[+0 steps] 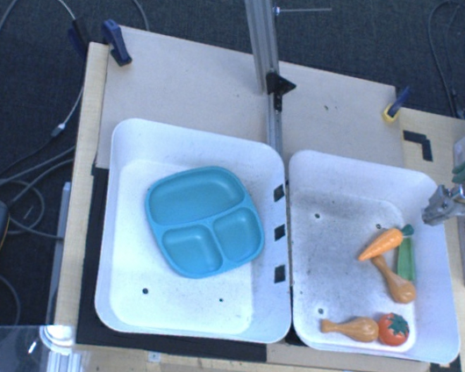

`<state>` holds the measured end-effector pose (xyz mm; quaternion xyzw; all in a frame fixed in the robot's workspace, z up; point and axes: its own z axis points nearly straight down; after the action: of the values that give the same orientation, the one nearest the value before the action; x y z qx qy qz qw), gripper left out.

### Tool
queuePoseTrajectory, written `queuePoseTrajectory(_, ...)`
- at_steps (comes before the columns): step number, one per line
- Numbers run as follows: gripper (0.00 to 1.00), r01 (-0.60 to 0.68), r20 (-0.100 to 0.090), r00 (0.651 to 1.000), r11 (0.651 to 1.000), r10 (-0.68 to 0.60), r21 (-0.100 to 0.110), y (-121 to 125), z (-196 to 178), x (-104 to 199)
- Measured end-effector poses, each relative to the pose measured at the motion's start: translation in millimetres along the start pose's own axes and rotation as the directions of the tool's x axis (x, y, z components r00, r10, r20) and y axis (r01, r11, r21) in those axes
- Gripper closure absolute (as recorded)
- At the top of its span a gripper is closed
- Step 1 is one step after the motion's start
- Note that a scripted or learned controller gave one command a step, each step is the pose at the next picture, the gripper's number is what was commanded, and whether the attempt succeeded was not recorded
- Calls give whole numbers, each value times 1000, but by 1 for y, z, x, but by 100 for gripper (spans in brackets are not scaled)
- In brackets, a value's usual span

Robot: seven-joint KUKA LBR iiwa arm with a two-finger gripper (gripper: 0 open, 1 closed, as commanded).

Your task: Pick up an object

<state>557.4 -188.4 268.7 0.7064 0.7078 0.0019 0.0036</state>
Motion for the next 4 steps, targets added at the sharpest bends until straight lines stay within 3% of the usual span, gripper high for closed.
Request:
queuePoseTrajectory(3,100,6,-5,1000,1000,-6,6,37,2,173)
queuePoseTrajectory(4,100,4,-5,1000,1000,-4,12,45,27,226)
